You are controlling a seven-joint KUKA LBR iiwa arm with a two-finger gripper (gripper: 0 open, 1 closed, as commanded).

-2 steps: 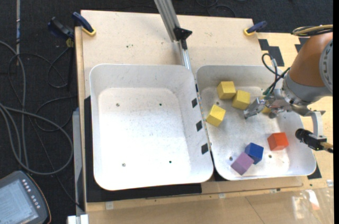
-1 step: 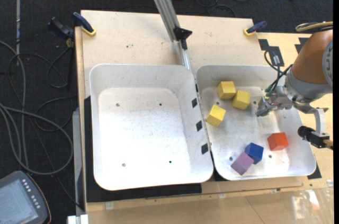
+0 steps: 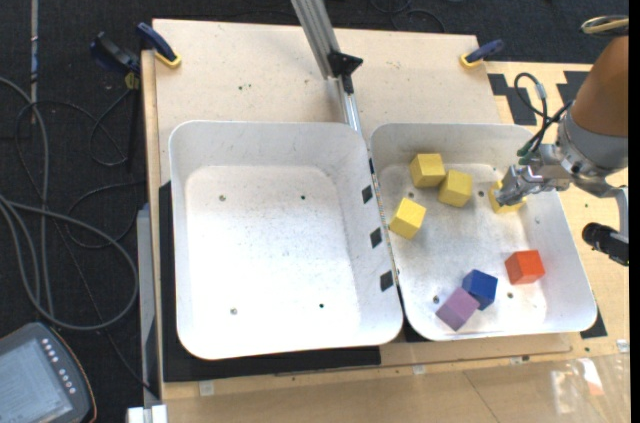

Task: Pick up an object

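Pale wooden worktop point(image 3: 260, 76) carrying two shallow white plastic bins.
Inside the right-hand bin point(image 3: 560, 311), the grey arm's gripper point(image 3: 512, 195) is sitting over a small yellow block point(image 3: 506, 203), right of three yellow cubes; whether its jaws are apart is unclear.

One cam, fixed overhead, is looking down at a slant on the bench point(image 3: 300, 61). It's sitting far enough back that it's taking in both white bins, left bin point(image 3: 270, 241) & right bin point(image 3: 560, 301), w/ dark floor around. Arm point(image 3: 600, 111) is entering from frame right.
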